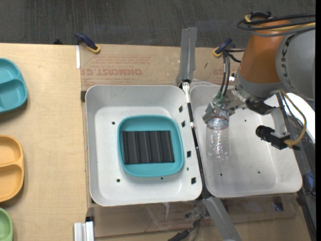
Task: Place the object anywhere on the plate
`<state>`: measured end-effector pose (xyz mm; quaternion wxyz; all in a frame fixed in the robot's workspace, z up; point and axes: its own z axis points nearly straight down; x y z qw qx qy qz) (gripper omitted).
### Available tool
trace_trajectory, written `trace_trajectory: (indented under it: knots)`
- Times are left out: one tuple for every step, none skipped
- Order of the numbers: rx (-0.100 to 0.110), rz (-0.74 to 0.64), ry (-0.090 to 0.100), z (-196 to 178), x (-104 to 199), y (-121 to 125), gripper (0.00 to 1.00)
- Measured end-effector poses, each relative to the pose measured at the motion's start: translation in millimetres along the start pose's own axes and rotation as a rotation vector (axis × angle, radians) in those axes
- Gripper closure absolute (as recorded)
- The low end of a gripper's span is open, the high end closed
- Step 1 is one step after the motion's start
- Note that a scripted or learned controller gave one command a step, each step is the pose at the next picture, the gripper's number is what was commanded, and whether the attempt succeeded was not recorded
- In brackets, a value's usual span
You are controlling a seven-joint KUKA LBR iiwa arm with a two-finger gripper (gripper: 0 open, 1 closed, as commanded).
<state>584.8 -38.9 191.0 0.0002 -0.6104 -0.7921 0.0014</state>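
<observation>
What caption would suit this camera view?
Robot gripper at the neck of a clear plastic bottle in the right bin; teal plate waits left.

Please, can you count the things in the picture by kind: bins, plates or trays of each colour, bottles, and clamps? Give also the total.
White bins: 2, the left bin and the right bin
Teal plates: 2, one in the left bin, one at the left edge
Orange tray: 1
Green tray: 1
Clear plastic bottle: 1
Clamps: 2, and
Total: 9
</observation>
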Motion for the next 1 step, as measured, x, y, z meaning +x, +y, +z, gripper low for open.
trace_trajectory:
  knots:
    - [0.0, 0.0, 0.0, -0.1, 0.0, 0.1, 0.0]
